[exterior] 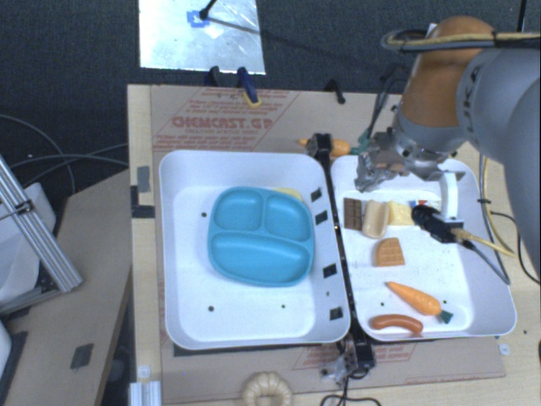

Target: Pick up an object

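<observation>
Gripper [372, 176] low just beyond the far end of the brown bar [352, 214], apart from it as far as visible; probably lined up there for a drop onto the bar or its neighbour, the 2 nearest pickable items. Grip state: cannot tell, released or clenched; no item seen in its grasp. Bar flat in the right bin [461, 269], close to the wall next to the left bin [190, 294], so likely tight clearance on that side. Touching the bar's right edge: 1 cream wedge [375, 218]. Right of the bar and nearer the camera: 1 tan cracker [389, 252], lying apart. Further toward the camera from the bar: 1 carrot [412, 297], then 1 sausage [396, 323] by the near wall. 5 items in that bin, all loose and flat, none stacked, so each open to a top-down grab. Left of the bar, across the wall: 1 blue tray [260, 235] with 3 compartments, flat in the left bin; yellow sliver [289, 194] at the tray's far edge, identity unclear. Task not yet done: all items down on the bin floor.
</observation>
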You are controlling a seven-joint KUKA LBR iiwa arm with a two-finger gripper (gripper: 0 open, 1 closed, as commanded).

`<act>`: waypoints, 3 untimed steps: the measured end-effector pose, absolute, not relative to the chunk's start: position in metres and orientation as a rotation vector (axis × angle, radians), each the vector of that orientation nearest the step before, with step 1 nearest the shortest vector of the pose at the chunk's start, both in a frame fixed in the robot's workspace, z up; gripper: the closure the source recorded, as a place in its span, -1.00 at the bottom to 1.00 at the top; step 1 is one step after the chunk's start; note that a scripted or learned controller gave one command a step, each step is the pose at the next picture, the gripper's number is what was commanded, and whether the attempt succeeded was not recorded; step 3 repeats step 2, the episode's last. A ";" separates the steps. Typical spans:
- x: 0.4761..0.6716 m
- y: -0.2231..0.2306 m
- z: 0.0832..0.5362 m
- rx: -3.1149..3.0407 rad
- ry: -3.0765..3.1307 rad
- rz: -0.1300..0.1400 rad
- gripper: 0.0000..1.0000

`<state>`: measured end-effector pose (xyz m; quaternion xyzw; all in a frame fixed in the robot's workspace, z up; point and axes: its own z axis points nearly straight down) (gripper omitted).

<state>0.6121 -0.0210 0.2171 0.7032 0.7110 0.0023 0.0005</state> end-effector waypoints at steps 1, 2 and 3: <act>0.635 0.029 0.234 2.209 2.231 0.009 1.00; 0.631 0.032 0.234 2.215 2.227 0.002 1.00; 0.631 0.032 0.234 2.215 2.227 0.002 1.00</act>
